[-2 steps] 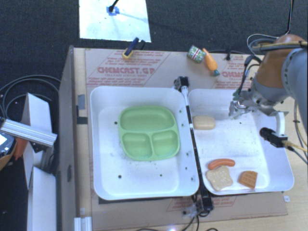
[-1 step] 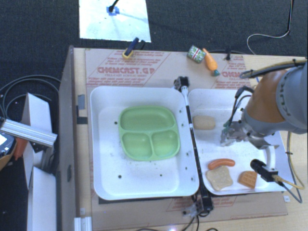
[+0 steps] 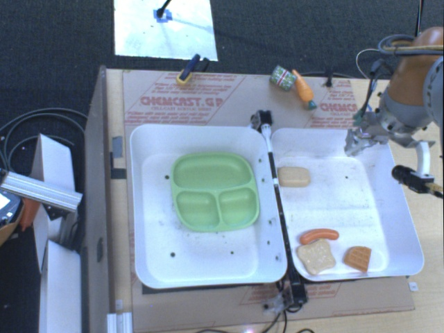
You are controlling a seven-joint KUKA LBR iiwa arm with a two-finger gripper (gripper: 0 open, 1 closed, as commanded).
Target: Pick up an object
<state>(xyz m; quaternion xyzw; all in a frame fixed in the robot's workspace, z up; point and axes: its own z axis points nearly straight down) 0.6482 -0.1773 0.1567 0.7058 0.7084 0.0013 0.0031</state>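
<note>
Your gripper [image 3: 361, 141] hangs over the right bin's [image 3: 388, 186] far corner; you cannot tell its state. Below lie a pale bun [image 3: 293, 177], sausage [image 3: 319, 236], toast [image 3: 317, 257] and waffle [image 3: 358, 258].

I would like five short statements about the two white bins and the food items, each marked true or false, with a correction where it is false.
1. The green tray lies in the left bin. True.
2. The sausage lies on the green tray. False: it lies in the right bin, near the toast slice.
3. The claw is above the right bin's far corner. True.
4. The pale bread roll touches the sausage. False: they lie apart.
5. The carrot lies inside the left bin. False: it lies on the board behind the bins.
</note>
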